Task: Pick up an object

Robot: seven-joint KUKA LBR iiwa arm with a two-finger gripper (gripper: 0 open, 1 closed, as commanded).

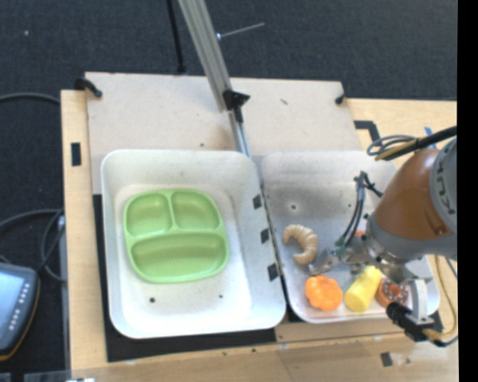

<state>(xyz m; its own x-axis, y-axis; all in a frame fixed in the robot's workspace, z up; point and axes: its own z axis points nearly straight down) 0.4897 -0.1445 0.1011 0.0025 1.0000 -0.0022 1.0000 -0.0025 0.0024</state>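
A: Starting at the left, what lies on the table (80, 293)?

B: The left bin (183, 309) holds a green divided plate (175, 235), lying flat, with three compartments, two small ones at the top and one long one below.

A: And past the middle?

B: The right bin (303, 181) sits just beside the left one. Near its middle lies a curled tan piece (303, 242) shaped like a shrimp. Below that, toward the near edge, an orange lump (324, 292) rests beside a yellow block (364, 288); the two look to be touching or nearly so.

A: Where is the arm?

B: The arm (418, 205), with its orange band, comes in from the right and hangs over the right bin's near right corner. The gripper (341, 257) sits low, between the tan piece and the yellow block, just above the orange lump.

A: Is the gripper spread or pinching something?

B: I cannot tell; the tips are dark and too small to make out.
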